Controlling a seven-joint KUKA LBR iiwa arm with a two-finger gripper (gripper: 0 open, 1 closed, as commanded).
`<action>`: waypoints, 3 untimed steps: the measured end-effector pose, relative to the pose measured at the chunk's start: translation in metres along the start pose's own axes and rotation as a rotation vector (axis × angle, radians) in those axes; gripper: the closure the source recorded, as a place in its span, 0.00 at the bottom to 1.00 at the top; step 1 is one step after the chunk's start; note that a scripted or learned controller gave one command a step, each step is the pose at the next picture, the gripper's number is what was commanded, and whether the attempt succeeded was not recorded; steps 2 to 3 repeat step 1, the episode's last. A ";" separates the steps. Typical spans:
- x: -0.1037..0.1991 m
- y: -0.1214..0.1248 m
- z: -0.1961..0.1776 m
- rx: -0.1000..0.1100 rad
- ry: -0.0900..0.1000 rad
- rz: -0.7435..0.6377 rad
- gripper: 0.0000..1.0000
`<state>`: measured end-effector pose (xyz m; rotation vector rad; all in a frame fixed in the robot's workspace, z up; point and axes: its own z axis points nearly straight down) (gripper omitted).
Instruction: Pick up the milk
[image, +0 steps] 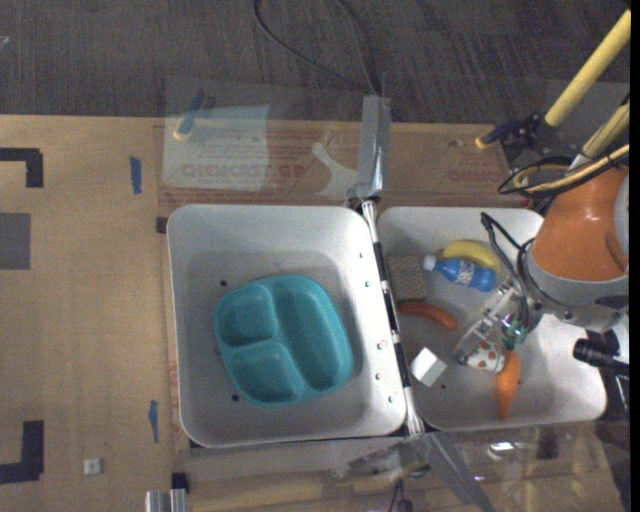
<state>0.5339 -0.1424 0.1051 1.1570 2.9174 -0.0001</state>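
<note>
the left bin (190, 300) carries a teal divided plate (285, 340) with three compartments, lying slightly toward the bin's near edge.

the right bin (570, 395) carries the remaining items. the milk (461, 271), a small white and blue bottle, lies on its side near the bin's far edge, with its cap pointing toward the left wall. a yellow banana (470, 250) lies just behind it, touching or nearly touching. a brown textured square (405, 272) sits close to the left wall, beside the bottle's cap end. an orange-red sausage-shaped piece (428, 315) lies just nearer than the square. a small white block (428, 367) rests near the left wall toward the near edge. an orange carrot (508, 384) lies near the near edge, roughly mid-bin.

the arm enters over the right wall of the right bin. the gripper (490, 340) is positioned low over the bin's centre, between the sausage-shaped piece and the carrot, and apart from the milk. a small patterned object (487, 356) sits at the gripper's tip; contact cannot be determined. finger opening: cannot tell.
</note>
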 end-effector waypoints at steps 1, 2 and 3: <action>-0.001 0.002 -0.008 -0.001 -0.002 -0.002 1.00; -0.001 0.002 -0.008 -0.001 -0.002 -0.002 1.00; -0.001 0.002 -0.008 -0.001 -0.002 -0.002 1.00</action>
